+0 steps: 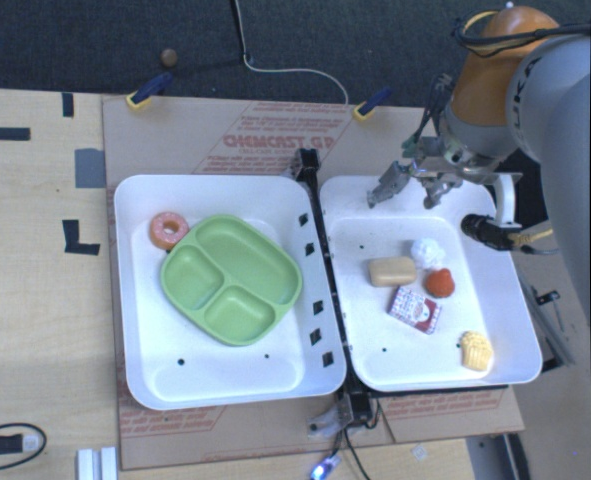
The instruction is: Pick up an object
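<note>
The right bin (pixel 375 358) holds a tan block (pixel 392 270), a small white object (pixel 427 252), a red round object (pixel 439 284), a red and white packet (pixel 415 310) and a yellow corn-like toy (pixel 475 350). My gripper (pixel 412 189) hangs over the far edge of the right bin, above and behind these objects. Its two grey fingers are spread apart with nothing between them. In the left bin (pixel 155 368) lie a green divided plate (pixel 231 278) and a pink donut (pixel 168 230).
A black divider strip (pixel 315 258) runs between the two bins. Both bins rest on a cardboard sheet (pixel 265 133) clamped at its far corners. A cable (pixel 275 68) trails across the dark floor behind. The arm's grey body (pixel 565 148) fills the right side.
</note>
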Robot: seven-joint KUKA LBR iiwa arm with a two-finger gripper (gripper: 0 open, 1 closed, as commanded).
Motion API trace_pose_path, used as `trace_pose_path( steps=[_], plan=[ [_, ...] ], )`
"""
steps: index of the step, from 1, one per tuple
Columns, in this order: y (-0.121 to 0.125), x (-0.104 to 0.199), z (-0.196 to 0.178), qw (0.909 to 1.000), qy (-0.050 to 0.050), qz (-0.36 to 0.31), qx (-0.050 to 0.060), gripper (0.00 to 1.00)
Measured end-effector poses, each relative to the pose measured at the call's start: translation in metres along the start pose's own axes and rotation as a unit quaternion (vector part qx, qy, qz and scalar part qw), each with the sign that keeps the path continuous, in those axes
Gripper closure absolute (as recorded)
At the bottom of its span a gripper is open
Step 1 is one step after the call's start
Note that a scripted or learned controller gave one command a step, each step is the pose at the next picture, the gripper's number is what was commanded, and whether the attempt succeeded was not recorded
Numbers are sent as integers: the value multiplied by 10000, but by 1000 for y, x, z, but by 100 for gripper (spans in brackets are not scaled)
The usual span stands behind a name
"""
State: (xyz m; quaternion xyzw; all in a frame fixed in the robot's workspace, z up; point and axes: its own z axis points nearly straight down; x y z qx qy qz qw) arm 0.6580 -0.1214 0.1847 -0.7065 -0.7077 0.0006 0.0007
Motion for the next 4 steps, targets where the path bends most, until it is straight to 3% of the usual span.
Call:
trace_pose_path(
  steps=[1, 2, 3, 4],
  plan=[
    [-92, -16, 102, 10000, 10, 24, 63, 0],
    [-67, -6, 100, 10000, -5, -2, -6, 0],
    [-68, -5, 91, 10000, -1, -3, 7, 100],
    [-54, 107, -5, 10000, 11, -48, -44, 100]
  ],
)
